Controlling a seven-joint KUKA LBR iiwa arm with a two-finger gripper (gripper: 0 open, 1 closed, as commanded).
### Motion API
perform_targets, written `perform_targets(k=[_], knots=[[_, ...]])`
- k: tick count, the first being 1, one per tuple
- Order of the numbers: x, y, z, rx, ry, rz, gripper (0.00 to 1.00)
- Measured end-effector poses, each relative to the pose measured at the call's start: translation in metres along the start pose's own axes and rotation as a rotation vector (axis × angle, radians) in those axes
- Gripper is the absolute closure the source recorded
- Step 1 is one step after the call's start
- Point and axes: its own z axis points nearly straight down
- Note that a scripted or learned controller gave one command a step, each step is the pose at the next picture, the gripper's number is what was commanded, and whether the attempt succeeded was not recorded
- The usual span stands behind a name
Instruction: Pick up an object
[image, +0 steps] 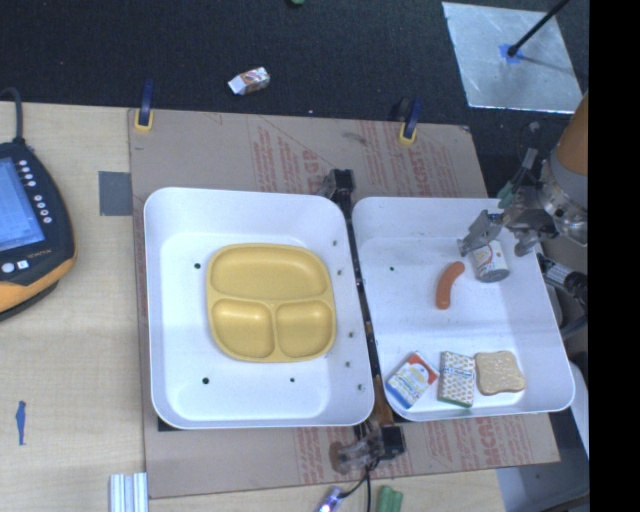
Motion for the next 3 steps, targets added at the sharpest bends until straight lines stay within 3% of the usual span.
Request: perform_targets(k=[1,2,3], knots=[[0.006,0.022,0.137,0.003,-0.001,-0.004,0.0],[0.025,0.01,0.136,0.002,-0.001,-0.004,0.0],[0.024,0.01,0.126,0.004,-0.002,-0.004,1.0]])
